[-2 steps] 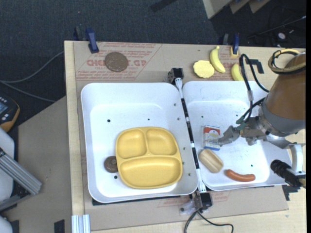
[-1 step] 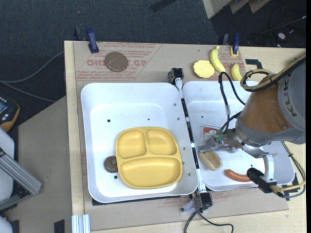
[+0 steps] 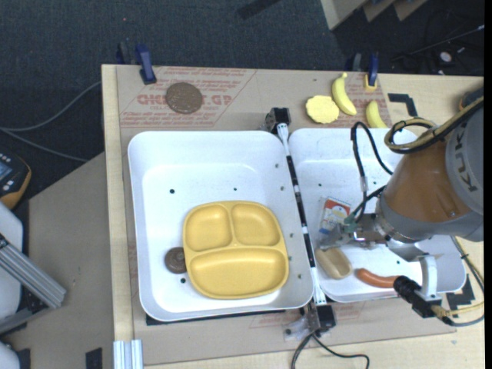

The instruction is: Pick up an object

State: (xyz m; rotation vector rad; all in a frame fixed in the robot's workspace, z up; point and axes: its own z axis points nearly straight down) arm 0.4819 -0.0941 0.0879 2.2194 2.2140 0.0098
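Note:
In the right bin [image 3: 330, 152] my gripper [image 3: 344, 235] hangs low near the front left part, its tip just above a tan bread-like piece [image 3: 335, 264]. A small printed packet [image 3: 334, 214] lies right behind the tip. An orange-red sausage [image 3: 374, 278] rests near the bin's front wall, to the right of the tan piece. The arm's grey body and orange band [image 3: 419, 191] cover the right half of this bin.
The left bin [image 3: 154, 167] holds a yellow divided plate [image 3: 233, 247] and a brown cookie [image 3: 175, 260] at its left edge. Behind the bins lie a brown disc [image 3: 184, 97], a yellow chip-like piece [image 3: 322, 109] and two bananas [image 3: 344, 94]. A black cable [image 3: 360, 152] loops over the right bin.

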